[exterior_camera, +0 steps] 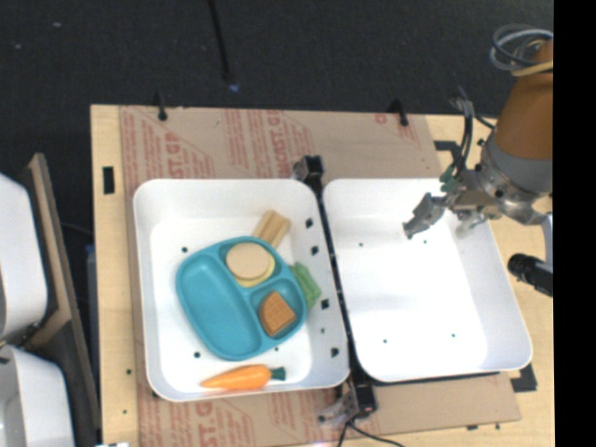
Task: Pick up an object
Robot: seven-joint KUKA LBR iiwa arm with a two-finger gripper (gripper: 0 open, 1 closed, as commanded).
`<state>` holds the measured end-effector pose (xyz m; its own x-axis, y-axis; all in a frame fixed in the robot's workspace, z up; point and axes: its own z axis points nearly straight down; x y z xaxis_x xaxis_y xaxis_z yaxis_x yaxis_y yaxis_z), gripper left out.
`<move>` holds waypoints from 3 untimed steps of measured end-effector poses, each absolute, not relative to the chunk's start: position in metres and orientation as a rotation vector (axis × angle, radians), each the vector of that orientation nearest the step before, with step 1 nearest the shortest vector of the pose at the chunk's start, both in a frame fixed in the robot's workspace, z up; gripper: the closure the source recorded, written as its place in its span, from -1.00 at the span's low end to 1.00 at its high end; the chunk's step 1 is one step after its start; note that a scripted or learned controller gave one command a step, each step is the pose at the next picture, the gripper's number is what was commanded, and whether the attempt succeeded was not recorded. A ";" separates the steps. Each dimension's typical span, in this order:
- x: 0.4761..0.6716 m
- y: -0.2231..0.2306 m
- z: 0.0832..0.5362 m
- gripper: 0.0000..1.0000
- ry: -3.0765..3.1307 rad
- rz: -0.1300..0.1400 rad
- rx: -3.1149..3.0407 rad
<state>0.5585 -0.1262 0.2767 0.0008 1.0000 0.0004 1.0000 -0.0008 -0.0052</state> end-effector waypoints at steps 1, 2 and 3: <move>0.559 -0.126 0.280 -1.00 -2.222 -0.001 -2.222; 0.557 -0.123 0.218 -1.00 -2.219 0.004 -2.220; 0.553 -0.116 0.173 -1.00 -2.219 0.003 -2.220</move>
